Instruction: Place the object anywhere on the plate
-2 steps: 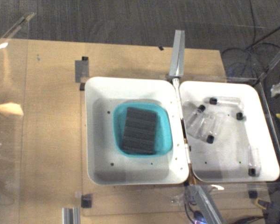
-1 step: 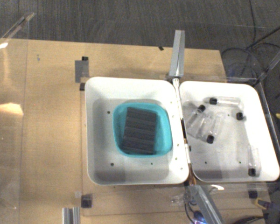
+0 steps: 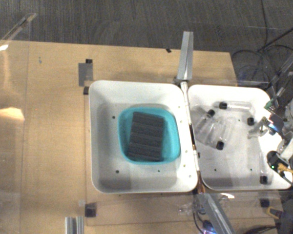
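Plate: teal, squarish dish sitting in the middle of the left bin
Object: dark ribbed block lying flat right on the plate, lined up pretty much with its sides
Right bin: white tray with a few clear plastic vials with black caps scattered in the upper half, some touching each other
Claw: over at the right edge of the right bin, low near the rim, honestly can't tell if the fingers are spread or closed from this angle
Counter: light wood top, both bins side by side on it
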Available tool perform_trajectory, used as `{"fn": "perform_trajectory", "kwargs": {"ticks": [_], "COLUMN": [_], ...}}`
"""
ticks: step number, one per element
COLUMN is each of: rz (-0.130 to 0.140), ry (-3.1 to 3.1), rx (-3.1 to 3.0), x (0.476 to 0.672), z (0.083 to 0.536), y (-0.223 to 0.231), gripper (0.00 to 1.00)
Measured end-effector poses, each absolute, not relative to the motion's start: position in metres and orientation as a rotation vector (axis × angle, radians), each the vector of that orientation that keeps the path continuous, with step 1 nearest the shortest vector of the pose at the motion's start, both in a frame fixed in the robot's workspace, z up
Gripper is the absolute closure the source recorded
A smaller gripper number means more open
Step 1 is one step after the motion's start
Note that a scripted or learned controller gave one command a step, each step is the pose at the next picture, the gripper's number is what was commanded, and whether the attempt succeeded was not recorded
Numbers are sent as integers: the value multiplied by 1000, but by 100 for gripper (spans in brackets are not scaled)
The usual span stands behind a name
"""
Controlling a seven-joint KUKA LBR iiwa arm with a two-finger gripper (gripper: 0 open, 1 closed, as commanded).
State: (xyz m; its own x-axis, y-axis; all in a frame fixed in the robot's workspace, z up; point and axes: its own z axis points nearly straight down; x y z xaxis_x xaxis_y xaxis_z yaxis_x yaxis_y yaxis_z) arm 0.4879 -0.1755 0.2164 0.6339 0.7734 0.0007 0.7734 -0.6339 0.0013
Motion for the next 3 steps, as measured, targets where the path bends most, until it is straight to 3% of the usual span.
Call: {"fn": "perform_trajectory", "kwargs": {"ticks": [1, 2, 3], "rz": [12, 15, 13], "ry": [1185, 937, 707], "rx": [2904, 2990, 3052], "x": [538, 489, 489], "z": [331, 408, 436], "y": [-105, -160, -206], "gripper": [0, 0, 0]}}
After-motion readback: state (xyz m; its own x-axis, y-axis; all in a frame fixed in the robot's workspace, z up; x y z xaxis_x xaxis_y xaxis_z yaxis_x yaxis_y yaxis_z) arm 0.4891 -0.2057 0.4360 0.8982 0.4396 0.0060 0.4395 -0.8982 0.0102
